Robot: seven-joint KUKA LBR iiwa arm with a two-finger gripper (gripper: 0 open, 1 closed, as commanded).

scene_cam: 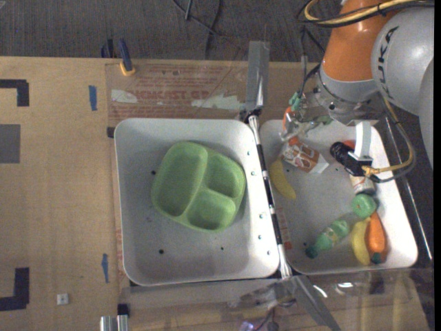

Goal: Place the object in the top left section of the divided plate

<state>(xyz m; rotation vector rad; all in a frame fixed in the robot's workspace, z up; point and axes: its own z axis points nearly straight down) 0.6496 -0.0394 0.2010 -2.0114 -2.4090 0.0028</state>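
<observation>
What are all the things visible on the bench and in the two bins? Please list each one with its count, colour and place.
Divided plate: one, green, in the left bin, nothing in its sections.
Left bin: one, white.
Right bin: one, white.
Banana: one, yellow, right bin, near the divider.
Small carton: one, orange and white, right bin, below the gripper.
Bottle: one, green, right bin, lower part.
Carrot: one, orange, right bin, lower right.
Second yellow item: one, beside the carrot.
Blue clamp: one, at the bench's upper edge.
Arm: one, grey and orange, over the right bin.
Gripper: one, above the carton.
</observation>
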